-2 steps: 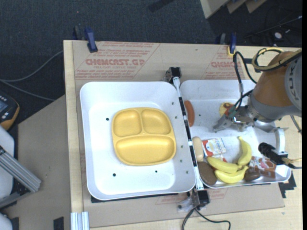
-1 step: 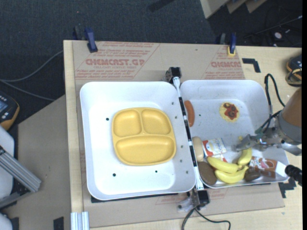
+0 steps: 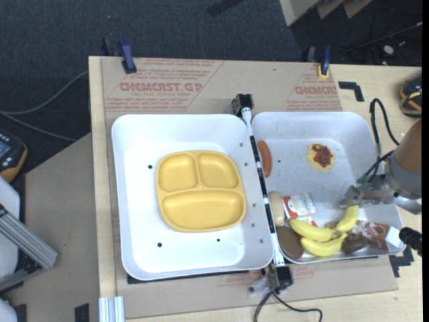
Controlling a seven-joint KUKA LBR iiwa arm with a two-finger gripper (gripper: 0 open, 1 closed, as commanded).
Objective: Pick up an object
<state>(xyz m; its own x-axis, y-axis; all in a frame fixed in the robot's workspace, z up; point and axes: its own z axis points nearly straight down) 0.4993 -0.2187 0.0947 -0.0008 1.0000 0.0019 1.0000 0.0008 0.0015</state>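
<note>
On my feed, nearest me in the right white bin (image 3: 348,123) sit two yellow plastic bananas (image 3: 322,237), a brown round cookie (image 3: 290,242) and a red-and-white packet (image 3: 299,206). The pincer (image 3: 365,196) hangs just right of the bananas – can't tell how it's set. Further back – a small pizza-like disc (image 3: 321,156) and an orange sausage (image 3: 265,158). The left bin (image 3: 134,180) holds a yellow divided plastic plate (image 3: 200,190).
</note>
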